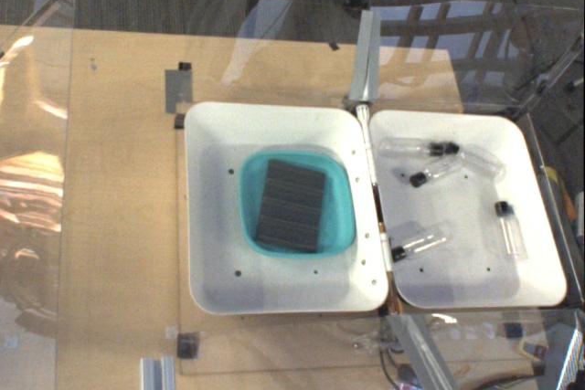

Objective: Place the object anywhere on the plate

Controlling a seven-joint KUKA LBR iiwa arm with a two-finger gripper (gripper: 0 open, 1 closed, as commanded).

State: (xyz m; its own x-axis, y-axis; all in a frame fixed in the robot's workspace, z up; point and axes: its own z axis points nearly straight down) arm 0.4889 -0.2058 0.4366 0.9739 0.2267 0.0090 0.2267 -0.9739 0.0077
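A dark grey ribbed rectangular block (291, 205) lies flat on the teal square plate (340, 229), slightly tilted. The plate sits in the middle of the left white bin (210, 233).
The right white bin (539, 279) holds several clear plastic vials with black caps, such as one vial (433, 148) at its back, another vial (510, 229) at its right and one more vial (416, 244) near its front left. A metal divider post (363, 59) stands behind the bins.
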